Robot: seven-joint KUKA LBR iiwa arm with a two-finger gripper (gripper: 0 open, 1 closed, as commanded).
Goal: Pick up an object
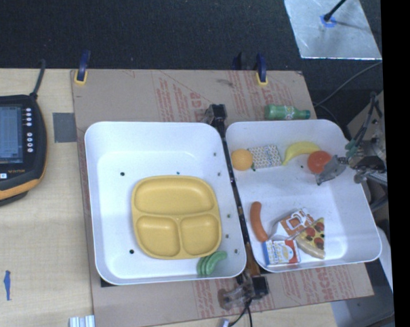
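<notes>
The right bin (349, 207) holds an orange ball (242, 160), a patterned packet (264, 156), a banana (301, 150), a red tomato (319, 161), a sausage (258, 221), a red and white carton (294, 225), a pizza slice (313, 236) and a small box (280, 252). My gripper (344, 172) hangs low over this bin's right edge, just right of the tomato. It looks open, one grey finger (327, 173) pointing down beside the tomato. I see nothing between the fingers.
The left bin (108, 197) carries a yellow divided tray (175, 216) and a green pea pod (211, 263) at its front right corner. A green bottle (286, 112) lies on the cardboard behind the right bin. A teach pendant (11, 151) rests at far left.
</notes>
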